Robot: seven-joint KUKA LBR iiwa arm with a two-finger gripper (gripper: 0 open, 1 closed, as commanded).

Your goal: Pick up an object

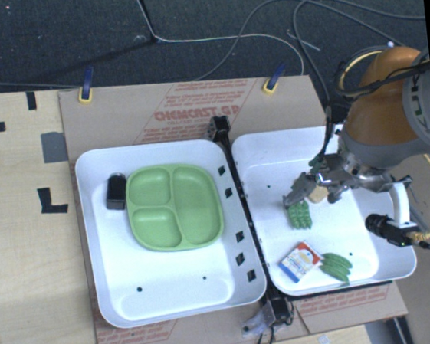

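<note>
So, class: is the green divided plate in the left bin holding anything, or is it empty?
Empty: all three compartments of the green divided plate show bare green.

Arm (393,108) cut off at right edge. Gripper (304,193) fingers too small to judge. Packet (300,261) print unreadable. Green item (299,215) partly under gripper.
</note>
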